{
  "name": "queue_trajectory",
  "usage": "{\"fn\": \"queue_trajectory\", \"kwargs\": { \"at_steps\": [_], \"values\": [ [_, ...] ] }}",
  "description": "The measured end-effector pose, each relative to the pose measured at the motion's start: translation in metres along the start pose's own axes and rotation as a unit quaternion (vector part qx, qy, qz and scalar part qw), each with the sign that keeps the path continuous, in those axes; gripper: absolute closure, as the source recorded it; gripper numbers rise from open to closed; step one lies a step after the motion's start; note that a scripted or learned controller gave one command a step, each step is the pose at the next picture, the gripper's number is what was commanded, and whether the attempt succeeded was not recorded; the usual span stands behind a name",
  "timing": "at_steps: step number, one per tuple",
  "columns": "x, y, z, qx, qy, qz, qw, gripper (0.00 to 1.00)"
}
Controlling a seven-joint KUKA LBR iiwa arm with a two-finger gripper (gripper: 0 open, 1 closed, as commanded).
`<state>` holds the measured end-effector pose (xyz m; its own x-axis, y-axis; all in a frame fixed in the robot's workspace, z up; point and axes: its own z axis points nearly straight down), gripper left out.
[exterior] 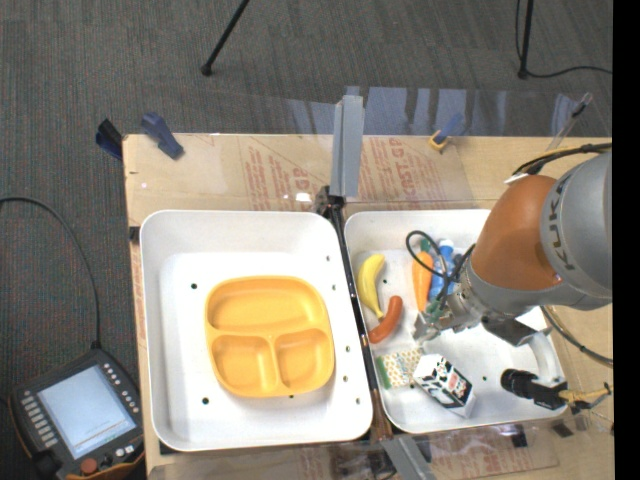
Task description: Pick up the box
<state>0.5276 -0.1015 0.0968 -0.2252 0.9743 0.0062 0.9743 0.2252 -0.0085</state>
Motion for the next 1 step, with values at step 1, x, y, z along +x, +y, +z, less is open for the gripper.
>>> {"fn": "queue_trajectory", "kwargs": {
  "at_steps": [1],
  "values": [
    [-0.0557,-0.0078,-0.0688,-0.003,-0.002,-0.018,0.9998,1.00]
  ]
}}
